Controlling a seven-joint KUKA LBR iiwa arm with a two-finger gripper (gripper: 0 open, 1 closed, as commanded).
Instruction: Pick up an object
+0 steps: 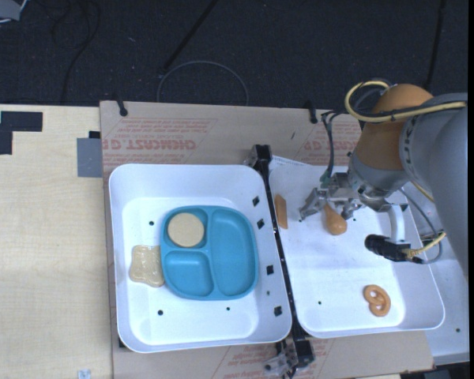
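Observation:
My gripper hangs over the upper middle of the right bin, open, its two fingers spread apart. A small orange-brown lump lies on the bin floor just below and between the fingertips; I cannot tell whether they touch it. A pretzel-shaped piece sits near the bin's front right corner. A thin brown stick lies along the right bin's left wall.
The left bin holds a blue sectioned tray with a round tan disc in its upper-left section. A pale toast-like piece lies beside the tray's left edge. A black cable loops off the wrist.

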